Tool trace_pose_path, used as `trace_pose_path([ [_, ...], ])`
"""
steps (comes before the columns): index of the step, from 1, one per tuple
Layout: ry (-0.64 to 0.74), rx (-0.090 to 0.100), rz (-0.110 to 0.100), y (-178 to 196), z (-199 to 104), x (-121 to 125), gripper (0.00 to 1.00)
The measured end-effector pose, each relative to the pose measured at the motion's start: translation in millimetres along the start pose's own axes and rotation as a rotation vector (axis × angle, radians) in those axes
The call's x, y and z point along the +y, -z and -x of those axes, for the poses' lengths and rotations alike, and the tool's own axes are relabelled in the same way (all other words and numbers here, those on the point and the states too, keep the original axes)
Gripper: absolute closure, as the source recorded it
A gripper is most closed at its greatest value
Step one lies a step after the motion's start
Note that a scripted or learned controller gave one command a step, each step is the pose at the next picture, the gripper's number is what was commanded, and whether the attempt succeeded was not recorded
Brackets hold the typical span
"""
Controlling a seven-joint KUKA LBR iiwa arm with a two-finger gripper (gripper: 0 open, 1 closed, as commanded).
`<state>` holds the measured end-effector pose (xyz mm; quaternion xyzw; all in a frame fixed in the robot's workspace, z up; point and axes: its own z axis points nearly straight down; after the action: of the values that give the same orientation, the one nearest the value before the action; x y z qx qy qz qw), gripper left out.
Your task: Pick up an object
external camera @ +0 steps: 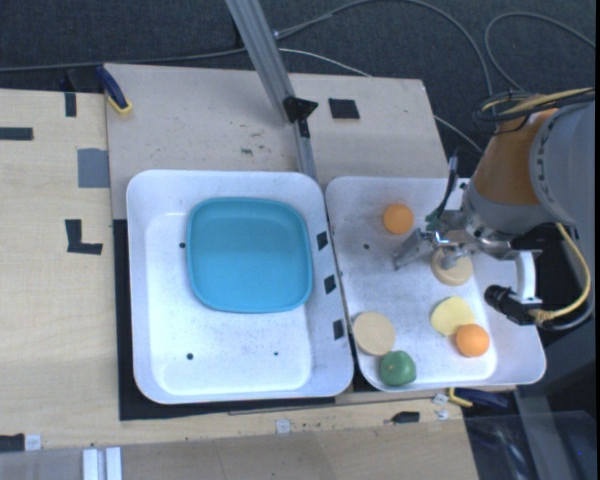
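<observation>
My gripper [426, 258] hangs low over the middle of the right bin [365, 203], open, with bare bin floor between its fingers. One finger [404, 258] points down-left. The other is at a small tan disc [453, 270], which it partly covers. An orange ball [398, 218] lies just up-left of the gripper. Lower in the bin lie a yellow piece [452, 315], a second orange ball [471, 340], a larger tan disc [374, 333] and a green ball [397, 368].
The left bin [150, 288] holds a blue square plate [249, 253]. A slanted metal post [270, 48] rises behind the bins. Cables [540, 313] trail by the arm at the right bin's right edge.
</observation>
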<state>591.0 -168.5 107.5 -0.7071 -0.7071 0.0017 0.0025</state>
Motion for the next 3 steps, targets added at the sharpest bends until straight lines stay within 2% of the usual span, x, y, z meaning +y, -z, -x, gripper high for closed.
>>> trace_pose_path([
  [1,0.001,-0.004,0.013,-15,1,2,0.00],
  [2,0.001,-0.002,0.007,-8,0,1,1.00],
  [3,0.001,-0.002,0.010,42,-10,5,1.00],
])
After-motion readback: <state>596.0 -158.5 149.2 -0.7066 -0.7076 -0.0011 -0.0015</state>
